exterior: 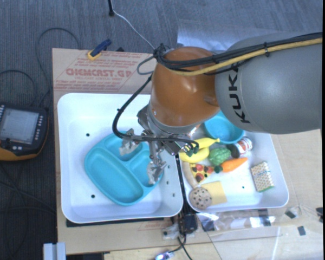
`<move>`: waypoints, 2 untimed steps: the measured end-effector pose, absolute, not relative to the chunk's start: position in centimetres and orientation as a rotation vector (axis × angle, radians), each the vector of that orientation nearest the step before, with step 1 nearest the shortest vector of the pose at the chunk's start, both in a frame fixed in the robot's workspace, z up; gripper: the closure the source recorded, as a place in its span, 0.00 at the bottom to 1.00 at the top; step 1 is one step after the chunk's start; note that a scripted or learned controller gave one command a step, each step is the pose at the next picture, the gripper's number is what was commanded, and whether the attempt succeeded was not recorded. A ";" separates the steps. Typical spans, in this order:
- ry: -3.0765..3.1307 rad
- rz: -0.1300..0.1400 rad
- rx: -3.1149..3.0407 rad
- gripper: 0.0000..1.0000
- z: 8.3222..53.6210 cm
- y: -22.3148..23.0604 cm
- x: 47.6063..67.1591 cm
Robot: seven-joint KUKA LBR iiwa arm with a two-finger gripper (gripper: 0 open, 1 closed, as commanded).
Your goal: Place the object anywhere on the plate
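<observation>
A light-blue divided plate (112, 173) lies tilted in the left white bin (76, 145). My gripper (155, 169) hangs over the plate's right end, close to the wall between the two bins. I see nothing in it. The orange wrist band and grey arm body cover the upper middle of both bins. The loose food items lie in the right bin (276, 194): a banana (201, 143), a green vegetable (220, 156), a carrot (236, 164), a pizza slice (201, 171), a cookie (201, 197) and a yellow cheese wedge (219, 190).
A blue bowl (223, 129) and a small can (244, 144) sit at the back of the right bin, a cracker box (261, 176) at its right. A teach pendant (17, 130) lies left of the bench. Cables hang around the wrist.
</observation>
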State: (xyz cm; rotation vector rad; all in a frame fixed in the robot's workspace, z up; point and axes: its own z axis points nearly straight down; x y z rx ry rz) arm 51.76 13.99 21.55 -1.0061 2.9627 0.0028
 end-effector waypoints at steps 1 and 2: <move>2.959 0.002 -1.006 1.00 22.5 14.2 51.8; 2.891 0.005 -1.231 1.00 18.6 22.1 51.0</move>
